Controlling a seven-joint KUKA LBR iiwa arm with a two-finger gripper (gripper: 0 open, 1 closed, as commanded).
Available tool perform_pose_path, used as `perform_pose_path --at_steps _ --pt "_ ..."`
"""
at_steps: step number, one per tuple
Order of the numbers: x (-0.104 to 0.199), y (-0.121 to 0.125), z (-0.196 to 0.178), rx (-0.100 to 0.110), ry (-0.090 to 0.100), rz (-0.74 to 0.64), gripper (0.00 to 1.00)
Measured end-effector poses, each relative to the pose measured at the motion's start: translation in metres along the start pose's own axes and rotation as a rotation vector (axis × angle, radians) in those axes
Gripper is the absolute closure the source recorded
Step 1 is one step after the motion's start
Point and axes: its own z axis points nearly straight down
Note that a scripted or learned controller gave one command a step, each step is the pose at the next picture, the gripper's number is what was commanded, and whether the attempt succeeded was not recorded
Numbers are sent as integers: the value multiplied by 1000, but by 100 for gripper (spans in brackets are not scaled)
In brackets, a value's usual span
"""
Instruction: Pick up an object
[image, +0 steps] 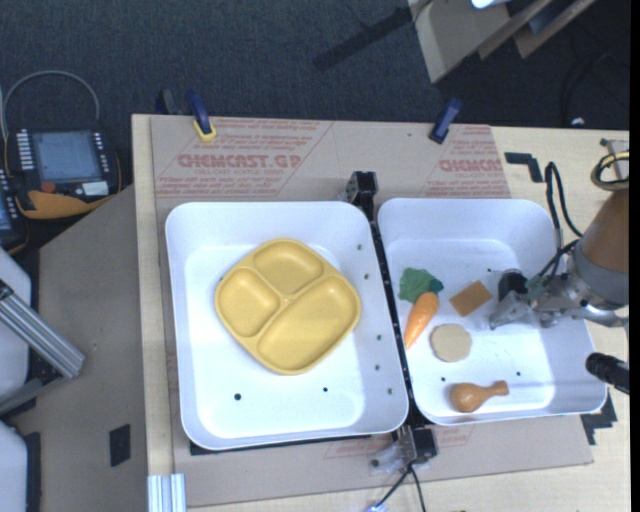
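Several toy foods lie in the right bin (470, 208). An orange carrot (420, 317) with a green leafy top (418, 283) lies near the bin's left wall. Beside it are a brown block (470, 298), a round beige disc (451, 343) and a brown drumstick (477, 396). My gripper (503, 301) reaches in from the right, low in the bin, just right of the brown block. Its fingers are spread, one dark fingertip (511, 284) above and one grey fingertip (497, 318) below, with nothing between them.
The left bin (185, 330) holds a yellow divided plate (288, 305). A black clamp (361, 186) sits between the bins at the back. Cables (550, 190) run along the right bin's far right corner.
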Motion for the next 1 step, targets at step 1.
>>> perform_pose_path --at_steps 1 --pt "0 1 -12 -5 -3 0 100"
